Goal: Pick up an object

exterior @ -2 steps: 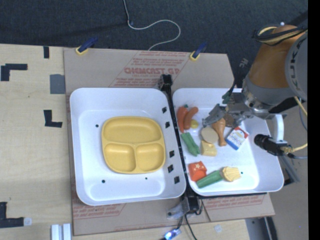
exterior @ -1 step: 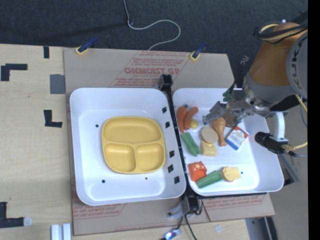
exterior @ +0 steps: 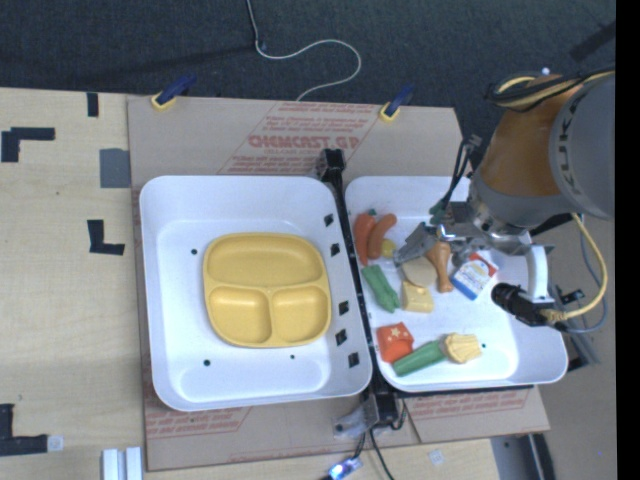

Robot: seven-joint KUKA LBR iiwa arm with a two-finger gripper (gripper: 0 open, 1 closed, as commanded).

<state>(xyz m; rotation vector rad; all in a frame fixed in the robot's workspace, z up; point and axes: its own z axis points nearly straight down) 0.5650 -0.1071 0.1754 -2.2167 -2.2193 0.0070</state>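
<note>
Yellow sectioned tray [exterior: 267,290] resting in the left white bin [exterior: 165,218]. Brown cardboard sheet [exterior: 290,138] spread beneath, clamped at the far edge by blue-and-yellow clips [exterior: 173,91]. White cable [exterior: 300,53] looping across dark carpet [exterior: 120,18] beyond the table [exterior: 50,268].

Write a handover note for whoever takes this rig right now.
Gripper: low in the right bin, over the toy food; open or shut cannot be told.
Things: sausages, green pod, cheese wedge, red piece, corn cob all lie in the right bin. Yellow tray sits in the left bin.
Done: nothing seen lifted.
Left: grasp one item and raise it.
</note>
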